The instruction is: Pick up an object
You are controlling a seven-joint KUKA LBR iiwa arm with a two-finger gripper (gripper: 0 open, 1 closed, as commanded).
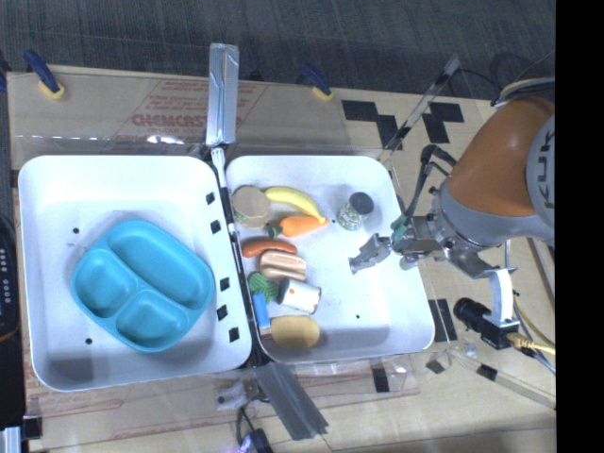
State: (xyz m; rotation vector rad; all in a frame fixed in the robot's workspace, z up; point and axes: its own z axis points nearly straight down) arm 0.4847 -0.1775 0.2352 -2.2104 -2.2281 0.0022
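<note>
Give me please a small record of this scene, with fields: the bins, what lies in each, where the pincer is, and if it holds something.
left bin: holds a blue divided plate
right bin: toy foods along its left side
foods: banana, carrot, sausage, potato, and others heaped together
other item: small jar near the far right corner
pincer: over the right bin's right part, apart from the foods
held: nothing seen between its fingers
arm: reaches in from the right
</note>
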